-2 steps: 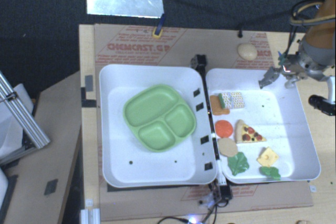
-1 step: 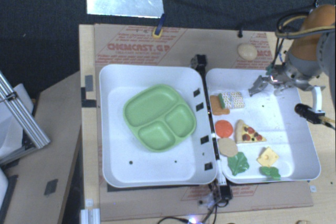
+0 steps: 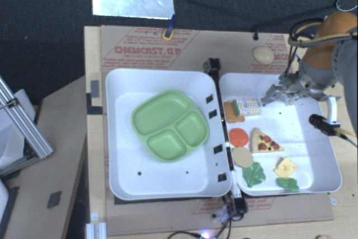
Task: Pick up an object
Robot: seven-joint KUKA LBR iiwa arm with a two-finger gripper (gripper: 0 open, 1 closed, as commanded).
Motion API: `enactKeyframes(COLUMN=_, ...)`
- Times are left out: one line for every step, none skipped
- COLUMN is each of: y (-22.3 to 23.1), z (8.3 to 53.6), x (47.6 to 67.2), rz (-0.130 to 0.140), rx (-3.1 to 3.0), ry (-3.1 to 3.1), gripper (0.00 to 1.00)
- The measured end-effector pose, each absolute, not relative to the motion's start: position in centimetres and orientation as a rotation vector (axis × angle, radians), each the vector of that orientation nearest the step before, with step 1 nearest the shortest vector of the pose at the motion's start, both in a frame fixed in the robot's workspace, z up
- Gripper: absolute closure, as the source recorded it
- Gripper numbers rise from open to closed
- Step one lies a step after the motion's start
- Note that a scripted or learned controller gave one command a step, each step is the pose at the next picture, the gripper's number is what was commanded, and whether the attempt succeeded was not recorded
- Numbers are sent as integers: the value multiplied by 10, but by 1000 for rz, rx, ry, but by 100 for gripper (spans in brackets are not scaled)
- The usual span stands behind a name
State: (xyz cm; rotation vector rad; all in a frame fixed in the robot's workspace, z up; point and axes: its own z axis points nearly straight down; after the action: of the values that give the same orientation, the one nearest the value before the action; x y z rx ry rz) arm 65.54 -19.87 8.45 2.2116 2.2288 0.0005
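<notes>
The right bin [image 3: 313,148] holds several toy foods: a white sprinkled block [image 3: 247,106], an orange-brown biscuit [image 3: 232,112], a red tomato slice [image 3: 239,136], a pizza slice [image 3: 264,142], a tan round cookie [image 3: 243,157], a green lettuce leaf [image 3: 254,174], a yellow cheese wedge [image 3: 286,167] and a small green leaf [image 3: 288,182]. My gripper [image 3: 276,95] hangs over the bin's far part, just right of the sprinkled block. I see nothing held in it.
The left bin [image 3: 120,165] carries a green divided plate [image 3: 169,125]. A black hinge strip [image 3: 221,131] runs between the bins. A beige round lump [image 3: 263,55] lies on the cardboard behind the right bin. A black part [image 3: 323,123] juts from the wrist over the bin's right side.
</notes>
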Motion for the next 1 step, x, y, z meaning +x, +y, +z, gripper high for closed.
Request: enactKeyframes(y=-199, z=97, x=657, rz=3, rx=2206, ry=2228, gripper=100)
